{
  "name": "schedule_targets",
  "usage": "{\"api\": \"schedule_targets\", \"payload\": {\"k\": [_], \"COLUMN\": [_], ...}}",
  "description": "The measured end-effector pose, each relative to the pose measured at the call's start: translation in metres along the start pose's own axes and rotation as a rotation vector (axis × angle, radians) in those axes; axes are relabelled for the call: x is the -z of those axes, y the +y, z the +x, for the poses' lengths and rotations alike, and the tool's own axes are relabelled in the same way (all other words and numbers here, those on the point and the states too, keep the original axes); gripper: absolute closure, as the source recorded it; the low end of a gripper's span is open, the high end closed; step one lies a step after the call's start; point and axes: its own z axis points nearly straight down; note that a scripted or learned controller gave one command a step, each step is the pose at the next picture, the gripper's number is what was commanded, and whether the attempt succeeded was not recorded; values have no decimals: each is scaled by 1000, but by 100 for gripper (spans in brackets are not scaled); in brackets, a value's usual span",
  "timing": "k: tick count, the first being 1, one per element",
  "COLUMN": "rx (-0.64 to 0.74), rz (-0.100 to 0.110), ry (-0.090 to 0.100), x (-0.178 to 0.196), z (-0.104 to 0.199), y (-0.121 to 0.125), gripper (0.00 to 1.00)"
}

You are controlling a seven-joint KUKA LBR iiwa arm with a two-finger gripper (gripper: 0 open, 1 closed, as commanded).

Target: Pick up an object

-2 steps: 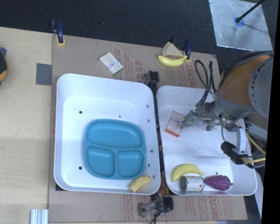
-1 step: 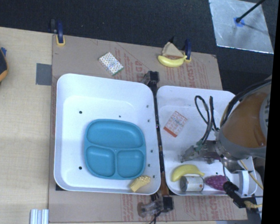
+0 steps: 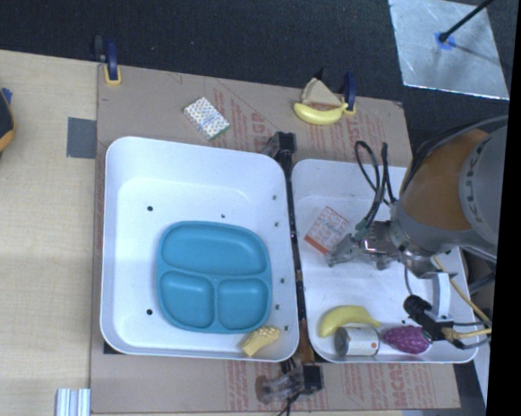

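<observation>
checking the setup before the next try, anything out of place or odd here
Two things lie outside the bins on the cardboard behind them: a banana with a sandwich-like wedge, and a small patterned packet. A yellow corn-like piece sits at the left bin's front right corner, by the rim. Nothing looks spilled or broken.

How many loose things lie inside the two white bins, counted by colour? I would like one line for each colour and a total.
Blue: 1, the divided tray in the left bin
Yellow: 2, the small piece in the left bin and the banana in the right bin
Red and white: 1, the packet
Silver: 1, the can
Purple: 1, the grape bunch
Total: 6
</observation>
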Motion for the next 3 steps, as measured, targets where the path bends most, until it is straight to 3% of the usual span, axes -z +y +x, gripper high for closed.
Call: {"api": "schedule_targets", "payload": {"k": [1, 2, 3], "rx": [1, 0, -1], "rz": [0, 2, 1], "ry": [0, 1, 0], "x": [1, 0, 0], "z": [-24, -3, 20], "y": [103, 103, 71], "gripper": [0, 0, 0]}}
